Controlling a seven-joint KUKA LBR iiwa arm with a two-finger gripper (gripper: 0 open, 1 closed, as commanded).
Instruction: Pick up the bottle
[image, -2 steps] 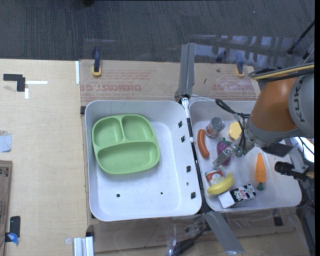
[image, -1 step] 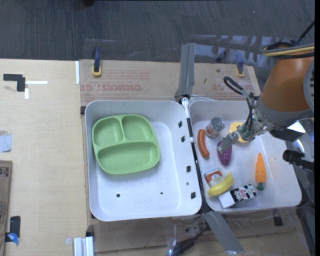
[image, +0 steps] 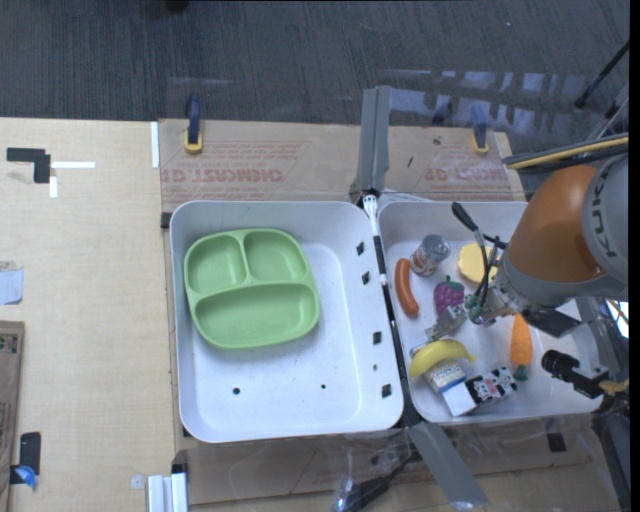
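Observation:
In the right bin (image: 560, 405), a small silvery container with a red label (image: 430, 255), which looks like the bottle, lies near the far left corner. My gripper (image: 462, 316) hangs low over the middle of this bin, below the orange band (image: 555, 235) of the arm. It is just under the purple grapes (image: 449, 294) and about a hand's width nearer the camera than the silvery container. Nothing is visibly held.
Also in the right bin are a red sausage (image: 405, 287), a yellow round piece (image: 472, 263), a banana (image: 440, 353), a carrot (image: 521, 341), a white box (image: 457, 394) and a black-and-white item (image: 493, 385). The left bin (image: 290, 400) holds a green divided plate (image: 252, 288).

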